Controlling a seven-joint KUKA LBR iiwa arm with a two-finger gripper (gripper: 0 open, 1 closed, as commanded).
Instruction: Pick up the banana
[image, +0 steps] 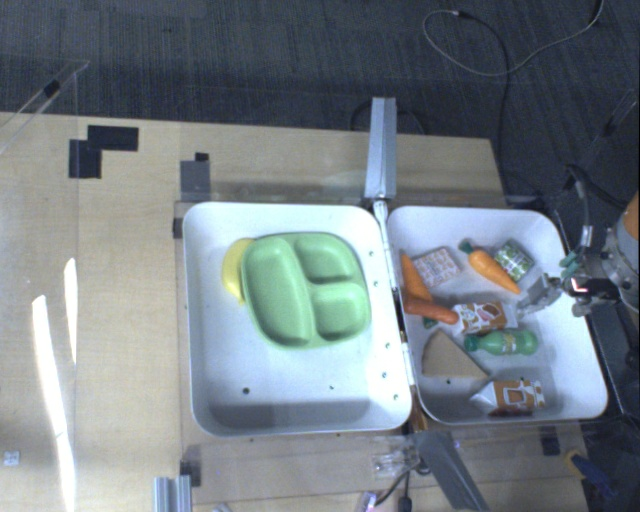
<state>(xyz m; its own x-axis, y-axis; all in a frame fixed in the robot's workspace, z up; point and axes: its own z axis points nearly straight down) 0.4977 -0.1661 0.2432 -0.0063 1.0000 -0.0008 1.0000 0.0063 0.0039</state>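
The banana (232, 270) shows as a yellow sliver at the left side of the left bin (290, 415). Most of it is hidden under a green divided plate (303, 287) lying over it. My gripper (558, 288) is far from it, at the right side of the right bin (585, 395), close to the bin's right wall. It hangs just above a green bottle (503, 343) and to the right of an orange carrot (492, 267). Nothing yellow is at the gripper.
The right bin holds several items: a second carrot (420, 296), a waffle-like square (437, 267), a small can (514, 259), two cartons (481, 316) (515, 396) and a tan wedge (450, 357). A metal divider post (381, 150) stands between the bins at the back.
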